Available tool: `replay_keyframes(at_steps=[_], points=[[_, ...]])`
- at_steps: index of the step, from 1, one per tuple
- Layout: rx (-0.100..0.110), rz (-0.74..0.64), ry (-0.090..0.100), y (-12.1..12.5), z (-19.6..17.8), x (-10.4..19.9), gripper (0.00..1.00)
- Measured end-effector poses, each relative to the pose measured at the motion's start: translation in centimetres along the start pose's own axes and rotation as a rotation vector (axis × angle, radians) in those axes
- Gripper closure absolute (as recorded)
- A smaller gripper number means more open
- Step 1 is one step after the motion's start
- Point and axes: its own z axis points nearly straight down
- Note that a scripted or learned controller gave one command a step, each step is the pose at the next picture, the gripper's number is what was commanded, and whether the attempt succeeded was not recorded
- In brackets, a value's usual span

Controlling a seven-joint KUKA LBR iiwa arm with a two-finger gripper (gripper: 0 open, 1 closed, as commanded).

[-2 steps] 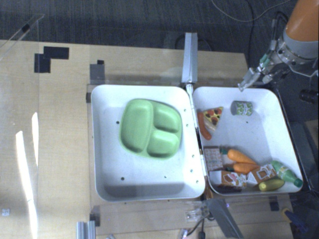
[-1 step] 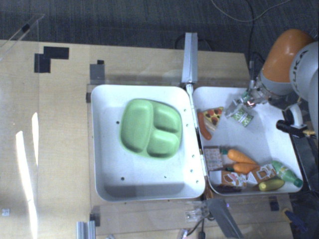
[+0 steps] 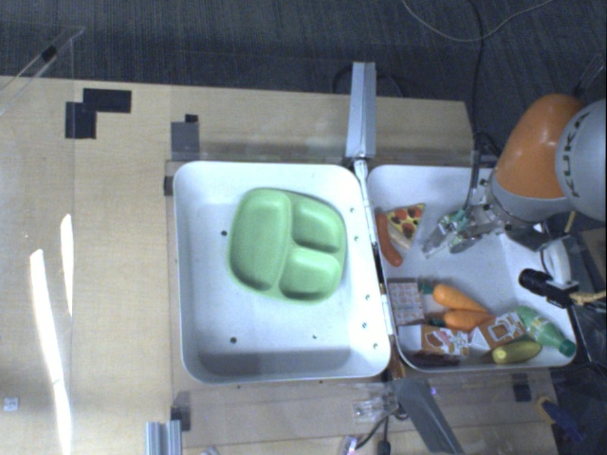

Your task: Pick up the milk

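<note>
The tool [image 3: 457,233] is seen spread wide, holding nothing, above the small brown-and-white milk carton [image 3: 505,330] lying flat.

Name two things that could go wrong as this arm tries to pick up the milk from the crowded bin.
1. The small brown-and-white milk carton lies packed between two orange toy carrots and a yellow-green toy pickle, so a neighbour may get grabbed or shoved instead.
2. The metal two-finger gripper sits up near the toy pizza slice, apart from the carton; a descent here would probably miss.
</note>
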Motion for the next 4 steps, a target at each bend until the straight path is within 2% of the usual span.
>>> replay_keyframes(at_steps=[1, 2, 3, 4], points=[[0.002, 0.042, 0.000, -11.0, -0.4, 2.3, 0.00], [-0.005, -0.094, -0.003, -3.5, -0.1, 0.6, 0.00], [-0.006, -0.231, -0.005, -5.5, -0.2, 1.1, 0.00], [0.043, -0.315, 0.017, 2.3, 0.1, 2.9, 0.00]])
